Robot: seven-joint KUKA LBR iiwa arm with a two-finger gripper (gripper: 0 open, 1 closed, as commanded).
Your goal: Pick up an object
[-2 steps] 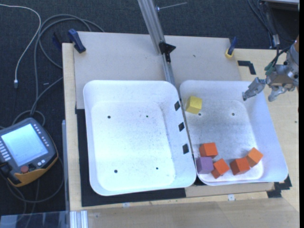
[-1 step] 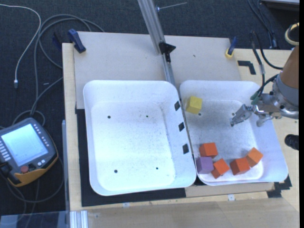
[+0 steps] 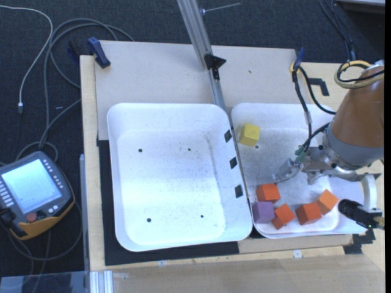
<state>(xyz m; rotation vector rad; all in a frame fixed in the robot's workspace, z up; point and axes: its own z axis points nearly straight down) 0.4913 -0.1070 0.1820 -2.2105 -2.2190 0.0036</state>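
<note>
Orange-banded arm (image 3: 360, 124) bent low over right bin (image 3: 275, 112), pincer (image 3: 286, 171) state unclear, near orange cube (image 3: 267, 193).

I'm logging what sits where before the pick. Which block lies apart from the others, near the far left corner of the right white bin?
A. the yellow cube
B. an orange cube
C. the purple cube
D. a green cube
A: the yellow cube sits alone near the far left corner of the right white bin, while the purple cube and the orange cubes cluster along the near edge.
</note>
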